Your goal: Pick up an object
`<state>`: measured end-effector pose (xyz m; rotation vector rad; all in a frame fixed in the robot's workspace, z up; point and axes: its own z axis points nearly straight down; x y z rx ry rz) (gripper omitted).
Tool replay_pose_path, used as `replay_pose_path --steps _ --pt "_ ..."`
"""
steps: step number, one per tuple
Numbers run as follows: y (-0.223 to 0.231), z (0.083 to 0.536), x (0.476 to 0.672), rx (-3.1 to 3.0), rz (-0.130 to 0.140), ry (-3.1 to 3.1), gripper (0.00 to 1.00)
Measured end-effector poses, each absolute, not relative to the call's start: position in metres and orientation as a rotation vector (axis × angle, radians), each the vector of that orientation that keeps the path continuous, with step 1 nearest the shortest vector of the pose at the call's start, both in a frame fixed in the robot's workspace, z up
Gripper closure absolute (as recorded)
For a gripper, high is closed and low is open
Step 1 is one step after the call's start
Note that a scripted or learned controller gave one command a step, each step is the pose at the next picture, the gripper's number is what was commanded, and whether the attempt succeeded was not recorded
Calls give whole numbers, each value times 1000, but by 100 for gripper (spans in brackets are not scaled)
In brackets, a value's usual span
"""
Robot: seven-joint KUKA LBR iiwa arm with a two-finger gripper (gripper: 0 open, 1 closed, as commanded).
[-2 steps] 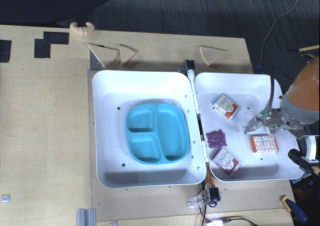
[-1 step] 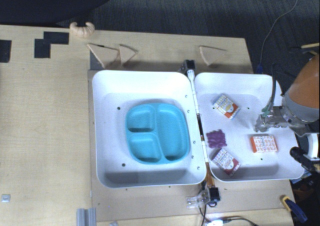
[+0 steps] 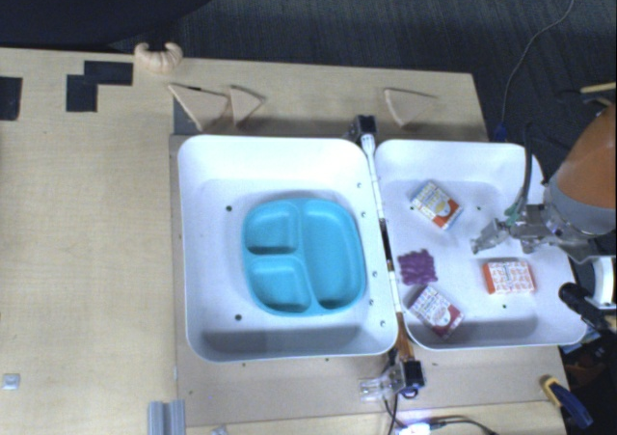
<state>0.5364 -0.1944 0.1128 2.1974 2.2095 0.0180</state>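
The right bin [image 3: 482, 158] holds several small items. A white and orange box [image 3: 434, 204] lies at the upper left, a purple lump [image 3: 416, 266] near the divider, and a dark-edged packet [image 3: 434, 309] at the lower left. A red and white patterned box [image 3: 508, 277] sits at the lower right. My gripper [image 3: 496, 233] reaches in from the right and hovers just above that patterned box, to the right of the orange box. Nothing shows between its tips.
The left bin [image 3: 207, 231] holds a blue divided tray [image 3: 304, 255]. A black divider strip [image 3: 378, 221] runs between the bins. Cables [image 3: 400, 387] lie at the front edge. The wooden bench [image 3: 87, 259] spreads out to the left.
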Motion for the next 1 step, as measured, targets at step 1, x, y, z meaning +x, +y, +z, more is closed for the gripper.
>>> replay_pose_path --steps 1 --pt "-172 90 492 2204 11 2206 0"
